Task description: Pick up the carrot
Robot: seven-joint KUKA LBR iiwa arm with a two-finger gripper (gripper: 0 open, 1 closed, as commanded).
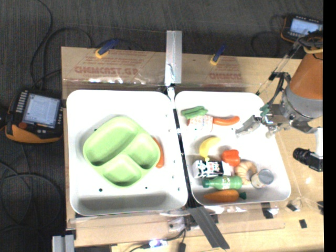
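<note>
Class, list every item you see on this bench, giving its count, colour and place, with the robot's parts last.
Bins: two, white, side by side.
Tray: one, green, left bin.
Carrots: two, orange; one at right bin's top, one at its front.
Banana: one, yellow, right bin's middle.
Bottle: one, green, above the front carrot.
Carton: one, black and white, below the banana.
Arm: one, grey and orange, right.
Tool: one, over right bin's upper right.

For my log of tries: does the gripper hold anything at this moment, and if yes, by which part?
Nothing is held. The gripper is open over the right bin, apart from the carrot at the bin's front edge.
</note>
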